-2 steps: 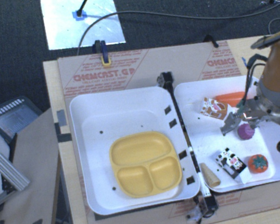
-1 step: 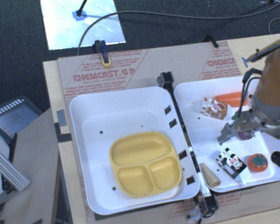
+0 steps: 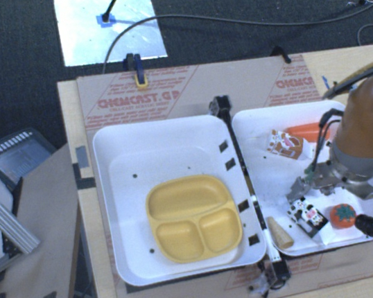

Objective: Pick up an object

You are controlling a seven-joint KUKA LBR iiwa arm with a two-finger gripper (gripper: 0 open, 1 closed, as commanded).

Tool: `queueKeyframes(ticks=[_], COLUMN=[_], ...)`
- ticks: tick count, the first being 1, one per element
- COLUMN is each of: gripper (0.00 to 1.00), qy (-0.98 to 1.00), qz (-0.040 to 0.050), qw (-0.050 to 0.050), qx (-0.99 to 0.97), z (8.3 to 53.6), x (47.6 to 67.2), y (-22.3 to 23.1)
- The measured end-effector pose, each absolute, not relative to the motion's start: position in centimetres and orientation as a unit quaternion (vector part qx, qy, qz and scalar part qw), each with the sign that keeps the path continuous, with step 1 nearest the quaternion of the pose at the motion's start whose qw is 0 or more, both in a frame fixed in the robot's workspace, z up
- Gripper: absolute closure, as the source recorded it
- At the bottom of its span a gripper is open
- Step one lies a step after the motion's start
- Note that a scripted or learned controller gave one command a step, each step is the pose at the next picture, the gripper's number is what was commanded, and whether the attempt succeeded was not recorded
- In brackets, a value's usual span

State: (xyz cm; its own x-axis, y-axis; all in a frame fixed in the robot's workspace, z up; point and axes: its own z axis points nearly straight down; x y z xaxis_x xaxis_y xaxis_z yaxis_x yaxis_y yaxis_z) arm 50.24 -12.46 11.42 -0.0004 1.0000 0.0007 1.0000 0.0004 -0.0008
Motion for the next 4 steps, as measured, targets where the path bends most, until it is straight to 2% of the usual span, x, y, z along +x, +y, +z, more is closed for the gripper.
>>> queueKeyframes(ticks=[1, 2, 3, 4], gripper=[1.00, 1.00, 1.00, 1.00], qy=[-0.707, -0.709, -0.709, -0.710], qz=[-0.0007, -0.0020, -0.0012, -0.0014], qw=[-0.001, -0.003, -0.002, -0.001], qx=[-0.707, -0.705, -0.706, -0.704], z=[12.6, 18.9, 21.5, 22.6], x=[50.3, 50.7, 50.9, 51.7], y=[-12.5, -12.1, -12.1, -7.4])
